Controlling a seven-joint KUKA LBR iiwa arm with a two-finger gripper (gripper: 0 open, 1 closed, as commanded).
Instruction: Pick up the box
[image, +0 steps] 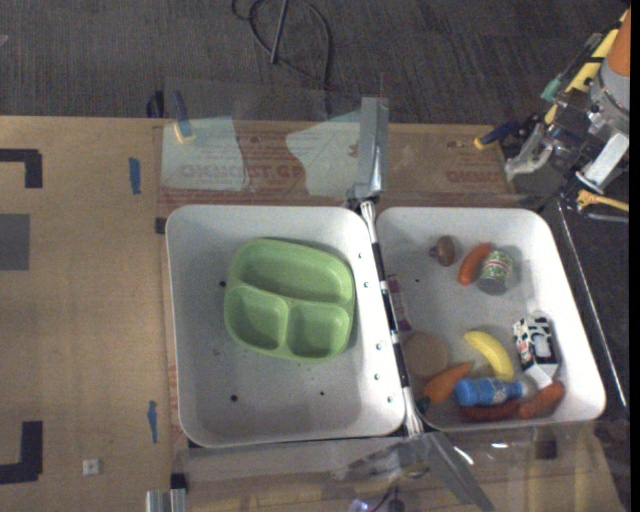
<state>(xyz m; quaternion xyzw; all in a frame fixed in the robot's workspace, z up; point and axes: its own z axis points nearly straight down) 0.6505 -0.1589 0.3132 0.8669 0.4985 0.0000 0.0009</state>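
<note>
The small black-and-white patterned carton box (536, 343) lies in the right-hand shallow white bin (575, 300), at about four o'clock from that bin's middle, just beside a yellow banana (490, 352) and above an orange carrot-like piece (541, 400). The grey arm's gripper (540, 160) hovers outside the bin, at about one o'clock from it, well apart from the box; whether it is released or clenched I cannot tell. The task seems to be at its approach step, nothing grasped. The next move calls for travelling toward five o'clock, over the rim, and descending squarely upon the box without nudging its neighbours.
</note>
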